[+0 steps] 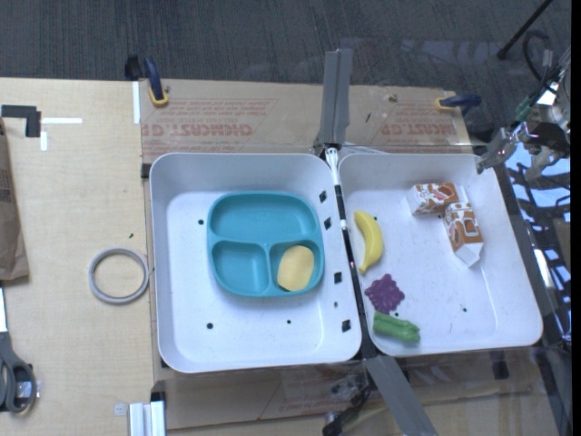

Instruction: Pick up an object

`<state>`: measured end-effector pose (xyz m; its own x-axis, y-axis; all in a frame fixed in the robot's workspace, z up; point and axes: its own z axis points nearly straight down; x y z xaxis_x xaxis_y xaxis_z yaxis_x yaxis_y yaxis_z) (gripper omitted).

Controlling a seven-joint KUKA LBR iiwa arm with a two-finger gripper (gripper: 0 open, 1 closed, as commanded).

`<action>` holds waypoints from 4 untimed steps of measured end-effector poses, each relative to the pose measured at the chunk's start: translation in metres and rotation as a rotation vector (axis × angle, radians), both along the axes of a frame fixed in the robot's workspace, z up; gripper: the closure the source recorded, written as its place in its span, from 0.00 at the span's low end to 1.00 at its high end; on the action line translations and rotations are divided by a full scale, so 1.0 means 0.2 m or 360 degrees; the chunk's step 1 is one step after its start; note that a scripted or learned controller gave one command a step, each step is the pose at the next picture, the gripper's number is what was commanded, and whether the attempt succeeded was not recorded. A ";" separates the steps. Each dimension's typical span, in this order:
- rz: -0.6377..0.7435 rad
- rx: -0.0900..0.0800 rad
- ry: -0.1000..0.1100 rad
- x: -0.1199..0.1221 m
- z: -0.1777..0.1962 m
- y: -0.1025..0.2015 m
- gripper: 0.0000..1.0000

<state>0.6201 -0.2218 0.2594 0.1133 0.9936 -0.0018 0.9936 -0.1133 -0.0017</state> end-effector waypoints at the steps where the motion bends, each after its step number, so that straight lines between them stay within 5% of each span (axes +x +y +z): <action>1: -0.0663 0.0001 0.0003 -0.08 -0.56 0.28 0.00; 2: 0.0455 0.0000 -0.0005 0.12 -0.64 0.06 0.00; 3: 0.0255 0.0001 -0.0003 -0.05 -0.45 0.00 0.00; 4: -0.0230 0.0000 -0.0003 0.20 -0.46 0.00 0.00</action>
<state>0.6593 -0.2216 0.1665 0.2553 0.9669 -0.0018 0.9669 -0.2553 0.0003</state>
